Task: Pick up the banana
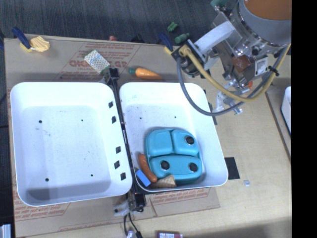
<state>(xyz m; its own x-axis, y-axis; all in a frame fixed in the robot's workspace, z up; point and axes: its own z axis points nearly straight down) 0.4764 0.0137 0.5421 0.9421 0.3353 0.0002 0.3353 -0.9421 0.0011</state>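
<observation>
My gripper (229, 104) hangs under the grey wrist with the orange band, just past the right bin's (148, 95) far right rim. Yellow and grey cables loop around it. Nothing shows beneath it. In the right bin's near half lies a blue compartment tray (173, 156). Against the tray's left and front sides lie an orange-brown sausage-shaped toy (146, 166), a small blue block (142, 178) and a tan wedge (167, 181). A pale yellow object (40, 44) lies on the cardboard beyond the left bin, at the far left corner.
The left bin (29, 133) stands beside the right one. A toy carrot (145, 73) and a patterned packet (96, 60) lie on the cardboard behind the bins. Small green and blue clips (176, 33) sit near the far edge.
</observation>
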